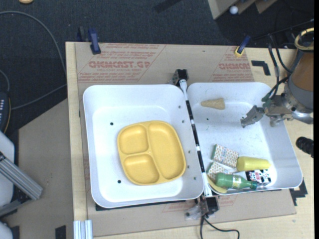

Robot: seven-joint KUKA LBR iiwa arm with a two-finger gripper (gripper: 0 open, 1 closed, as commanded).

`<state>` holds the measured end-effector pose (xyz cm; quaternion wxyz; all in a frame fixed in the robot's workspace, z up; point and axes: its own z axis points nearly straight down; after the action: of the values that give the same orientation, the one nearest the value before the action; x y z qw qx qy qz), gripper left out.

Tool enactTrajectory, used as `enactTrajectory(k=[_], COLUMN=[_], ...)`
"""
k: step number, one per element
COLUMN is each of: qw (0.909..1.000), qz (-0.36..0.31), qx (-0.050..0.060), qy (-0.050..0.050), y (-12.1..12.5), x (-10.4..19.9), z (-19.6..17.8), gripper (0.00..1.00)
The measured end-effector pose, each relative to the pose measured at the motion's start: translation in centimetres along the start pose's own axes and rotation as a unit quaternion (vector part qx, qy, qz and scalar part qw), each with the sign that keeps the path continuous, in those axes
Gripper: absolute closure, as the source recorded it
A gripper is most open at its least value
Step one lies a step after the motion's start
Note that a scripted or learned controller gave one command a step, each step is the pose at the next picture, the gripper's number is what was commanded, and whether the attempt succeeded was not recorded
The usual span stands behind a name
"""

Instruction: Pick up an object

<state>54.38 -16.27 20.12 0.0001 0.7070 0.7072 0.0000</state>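
Note:
My gripper (261,117) hangs over the upper right part of the right bin (279,148), its fingers spread open with nothing between them. A tan wedge (213,103) lies to its left near the bin's back wall. In the bin's front corner lie a checked packet (226,155), a yellow bottle-like object (253,163), a green bottle (234,182) and a small black, white and red item (259,177). All of these sit well below the gripper and apart from it.
The left bin (99,108) holds a yellow divided plate (151,152). A black clip (180,76) and a rail join the two bins. Blue clamps (93,41) sit at the board's back edge. Cables run by the arm on the right.

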Motion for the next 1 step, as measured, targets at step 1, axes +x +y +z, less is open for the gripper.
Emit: enactTrajectory(k=[1], qw=[1.0], qz=[0.0], qx=[0.001], qy=[0.0], y=[-4.99], x=[-0.33], z=[2.31], gripper=[0.0])
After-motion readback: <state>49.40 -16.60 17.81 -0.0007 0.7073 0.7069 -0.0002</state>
